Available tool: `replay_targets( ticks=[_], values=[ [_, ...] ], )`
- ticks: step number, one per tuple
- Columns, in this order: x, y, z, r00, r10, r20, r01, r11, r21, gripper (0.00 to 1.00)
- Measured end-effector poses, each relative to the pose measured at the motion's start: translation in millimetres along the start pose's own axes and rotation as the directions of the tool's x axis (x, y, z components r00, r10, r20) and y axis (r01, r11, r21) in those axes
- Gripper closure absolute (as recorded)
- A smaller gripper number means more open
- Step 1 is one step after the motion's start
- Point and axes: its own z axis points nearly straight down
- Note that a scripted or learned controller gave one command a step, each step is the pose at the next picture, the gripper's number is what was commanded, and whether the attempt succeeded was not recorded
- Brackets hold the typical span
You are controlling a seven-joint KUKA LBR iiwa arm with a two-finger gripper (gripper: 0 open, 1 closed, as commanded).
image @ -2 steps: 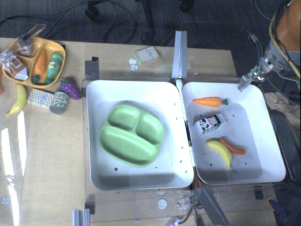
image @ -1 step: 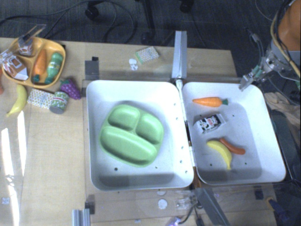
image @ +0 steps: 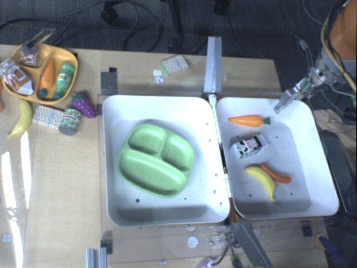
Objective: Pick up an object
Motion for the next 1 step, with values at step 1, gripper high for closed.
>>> replay_targets(
  ticks=[1],
  values=[
    [-13.0,-7.7,16.5,0.896,0.443,0.001,-0.443,0.896,0.002,0.0]
  ],
)
